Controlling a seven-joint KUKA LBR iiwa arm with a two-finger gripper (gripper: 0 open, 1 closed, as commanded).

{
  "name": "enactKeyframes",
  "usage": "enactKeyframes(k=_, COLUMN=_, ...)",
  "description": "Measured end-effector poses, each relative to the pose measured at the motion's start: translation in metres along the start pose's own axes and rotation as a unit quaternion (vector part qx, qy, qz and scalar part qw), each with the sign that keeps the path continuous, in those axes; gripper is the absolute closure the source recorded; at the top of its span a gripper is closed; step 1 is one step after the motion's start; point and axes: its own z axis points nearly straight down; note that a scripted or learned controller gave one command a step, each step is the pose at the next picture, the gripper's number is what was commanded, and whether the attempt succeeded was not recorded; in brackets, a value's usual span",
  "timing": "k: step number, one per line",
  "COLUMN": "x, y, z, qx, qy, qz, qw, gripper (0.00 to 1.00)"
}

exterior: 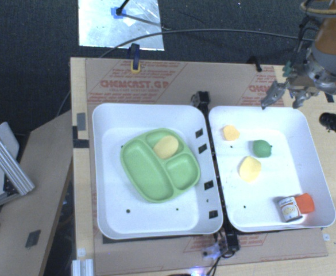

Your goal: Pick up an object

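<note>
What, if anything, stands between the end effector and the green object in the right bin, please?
Nothing visible does. The end effector hangs with open fingers over the far rim of the right bin, and the bare white floor lies between it and the green object. The small yellow piece sits off to the side.

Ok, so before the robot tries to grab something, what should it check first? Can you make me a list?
1. Things to pick are in the right bin: ok. A green ball, two yellow pieces and a small can lie there.
2. Things lie apart from each other: ok for the ball and yellow pieces; not ok for the can, which touches an orange block.
3. End effector is open: ok, fingers spread.
4. End effector holds nothing: ok.
5. End effector is over a target: not ok, it hangs at the bin's far edge.
6. Yellow piece on the green plate in the left bin: ok, reachable but farther.
</note>
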Motion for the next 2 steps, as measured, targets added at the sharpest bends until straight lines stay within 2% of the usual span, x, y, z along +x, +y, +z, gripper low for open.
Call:
enactKeyframes(k=1, x=0.000, y=0.002, z=-0.007, qx=-0.005, qy=-0.001, qz=-0.001, qw=1.0000, gripper=0.00)
enactKeyframes(k=2, x=-0.001, y=0.006, z=0.034, qx=-0.005, qy=-0.001, qz=0.000, qw=1.0000, gripper=0.00)
